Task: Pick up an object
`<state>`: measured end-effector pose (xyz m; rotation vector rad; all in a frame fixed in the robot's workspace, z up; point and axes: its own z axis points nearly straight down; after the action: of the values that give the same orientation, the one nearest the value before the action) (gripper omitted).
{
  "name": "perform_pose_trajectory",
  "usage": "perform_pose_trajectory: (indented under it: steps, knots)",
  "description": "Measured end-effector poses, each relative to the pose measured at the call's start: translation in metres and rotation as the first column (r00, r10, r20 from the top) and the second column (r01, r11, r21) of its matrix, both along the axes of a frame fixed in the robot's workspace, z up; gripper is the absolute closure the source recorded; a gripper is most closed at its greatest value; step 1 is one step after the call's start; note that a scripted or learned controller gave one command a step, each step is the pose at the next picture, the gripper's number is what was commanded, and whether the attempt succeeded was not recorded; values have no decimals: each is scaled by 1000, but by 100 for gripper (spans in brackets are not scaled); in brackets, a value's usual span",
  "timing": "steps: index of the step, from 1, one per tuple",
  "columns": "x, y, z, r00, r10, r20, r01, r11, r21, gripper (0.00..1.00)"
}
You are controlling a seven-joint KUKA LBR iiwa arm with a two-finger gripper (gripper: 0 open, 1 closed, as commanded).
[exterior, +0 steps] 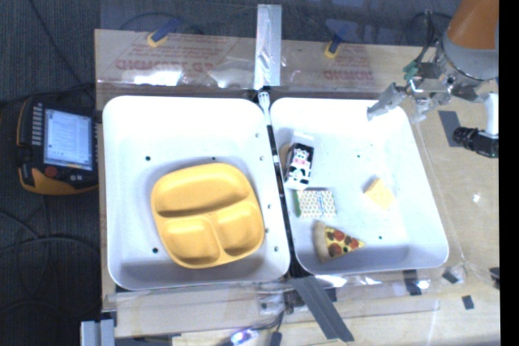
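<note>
So from the overhead camera view, the arm [474, 12] comes in at the top right corner, orange band up top, grey wrist below it, angled down and to the left. The gripper [388, 103] sits right over the back right edge of the right bin [422, 174], and its fingers look spread apart with nothing between them.

In the right bin: a little cow-print box [300, 163] near the left wall, a patterned packet [315, 202] just in front of it, a toy pizza slice [340, 241] near the front edge, and a yellow block [379, 194] more toward the middle, well apart from the gripper.

The left bin [130, 174] holds a yellow divided tray [208, 212]. A handheld pendant [57, 143] with a lit screen lies off to the left of the bench.
</note>
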<state>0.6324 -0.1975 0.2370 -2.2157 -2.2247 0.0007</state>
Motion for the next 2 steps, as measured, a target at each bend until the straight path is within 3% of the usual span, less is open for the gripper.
perform_pose_trajectory:
  steps: [1, 2]
  knots:
    - [-60, 8, -94, 1000, 6, -1, -6, 1000, 0, 0]
    - [-74, -13, -140, 999, 47, 5, -47, 999, 5, 0]
